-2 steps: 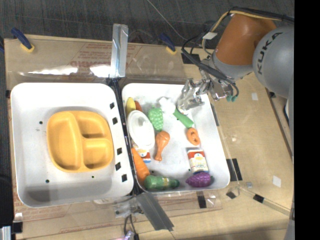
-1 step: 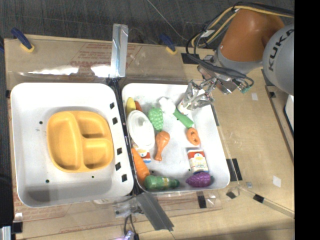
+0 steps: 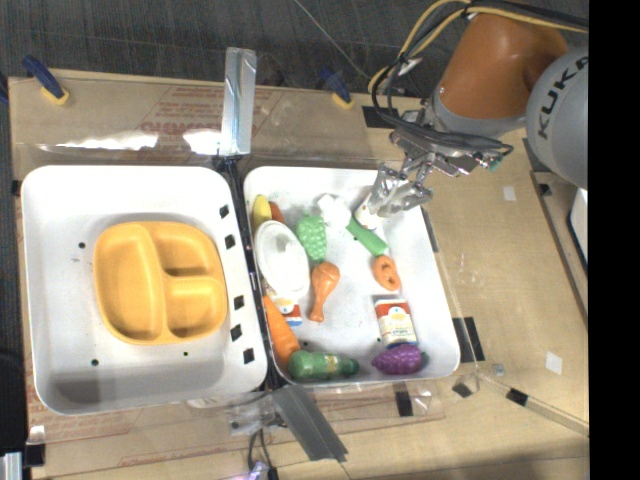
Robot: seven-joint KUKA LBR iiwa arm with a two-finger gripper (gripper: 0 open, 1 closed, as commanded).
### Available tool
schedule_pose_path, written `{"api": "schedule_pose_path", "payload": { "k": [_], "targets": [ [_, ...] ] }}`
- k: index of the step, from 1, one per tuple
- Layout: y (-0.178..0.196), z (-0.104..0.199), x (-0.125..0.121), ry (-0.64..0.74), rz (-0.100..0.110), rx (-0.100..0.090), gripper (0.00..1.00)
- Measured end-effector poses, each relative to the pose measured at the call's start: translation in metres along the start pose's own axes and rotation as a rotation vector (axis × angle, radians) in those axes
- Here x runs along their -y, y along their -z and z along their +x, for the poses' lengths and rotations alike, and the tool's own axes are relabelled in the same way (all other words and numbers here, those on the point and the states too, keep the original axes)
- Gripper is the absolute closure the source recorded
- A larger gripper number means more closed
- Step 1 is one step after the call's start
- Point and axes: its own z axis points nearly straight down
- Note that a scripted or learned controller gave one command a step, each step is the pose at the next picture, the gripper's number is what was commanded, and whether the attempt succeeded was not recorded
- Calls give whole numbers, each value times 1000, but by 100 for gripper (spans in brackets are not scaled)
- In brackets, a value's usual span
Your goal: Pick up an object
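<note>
gripper (image 3: 385,200) over green carrot top (image 3: 366,235), long axis diagonal.

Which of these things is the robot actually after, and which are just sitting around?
Part of the job:
gripper, over the right bin's far end
toys in that bin, any could be picked: green carrot top, drumstick, purple grapes, small jar

Just lying about:
yellow tray in the left bin

Brown table (image 3: 500,298) under clear taped sheeting; beyond its far edge, dark ribbed floor (image 3: 150,13), possibly carpet, crossed by a thin cable (image 3: 300,13).
</note>
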Motion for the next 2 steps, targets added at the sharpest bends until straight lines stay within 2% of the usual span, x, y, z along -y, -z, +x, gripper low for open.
{"api": "schedule_pose_path", "payload": {
  "k": [2],
  "targets": [
    [24, -10, -6, 778, -5, 2, 100]
  ]
}}
